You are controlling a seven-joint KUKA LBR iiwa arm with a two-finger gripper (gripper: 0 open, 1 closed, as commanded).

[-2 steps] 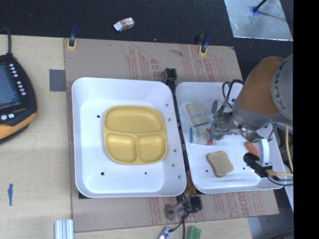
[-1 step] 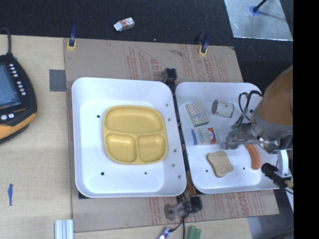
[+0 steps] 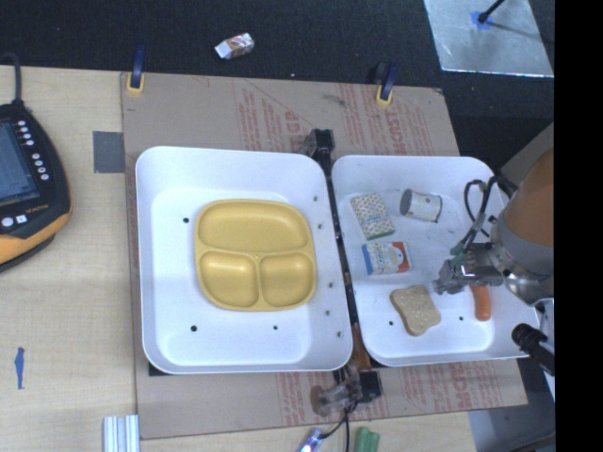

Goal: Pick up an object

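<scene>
Camera view: the gripper [image 3: 452,279] hovers low in the right bin [image 3: 377,171]; finger state cannot be determined. An orange marker-like object [image 3: 482,301] lies just beside it, toward the arm. Judged light, rigid and smooth; grasp across its middle. A bread-slice toy [image 3: 415,310] lies near, toward the bin's front.

Grey arm [image 3: 528,243], orange band, seemingly metallic pincer [image 3: 455,276].
</scene>
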